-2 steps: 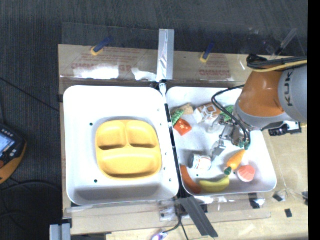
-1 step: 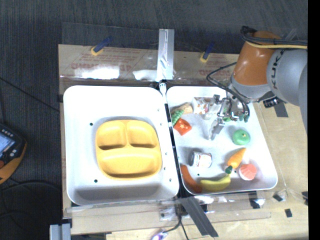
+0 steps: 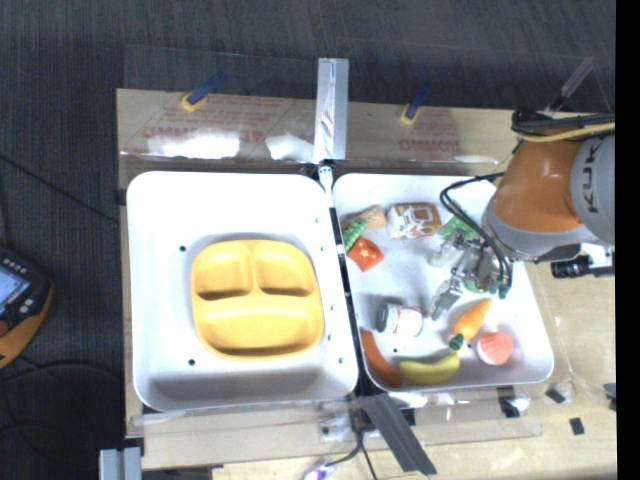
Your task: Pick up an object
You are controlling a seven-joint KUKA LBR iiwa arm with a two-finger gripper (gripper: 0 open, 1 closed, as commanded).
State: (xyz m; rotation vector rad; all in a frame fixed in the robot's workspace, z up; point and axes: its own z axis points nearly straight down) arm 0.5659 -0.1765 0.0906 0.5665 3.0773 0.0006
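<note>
Gripper (image 3: 455,283) low in right bin (image 3: 530,368), just above-left of carrot (image 3: 470,318); finger state cannot tell. Nothing visibly lifted; pick pending.

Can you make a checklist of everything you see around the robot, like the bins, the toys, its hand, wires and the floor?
Surface: wooden bench with two white bins, left bin and right bin, side by side.
Job's things: in the right bin, a banana, carrot, red block, small can, snack packet and pink round toy.
Clutter: yellow divided tray in the left bin.
Hand: hand low over the right bin, near the carrot; holding nothing I can see.
Cables: black cable looping by the arm.
Surroundings: dark carpet; an orange-edged device at the left.
</note>
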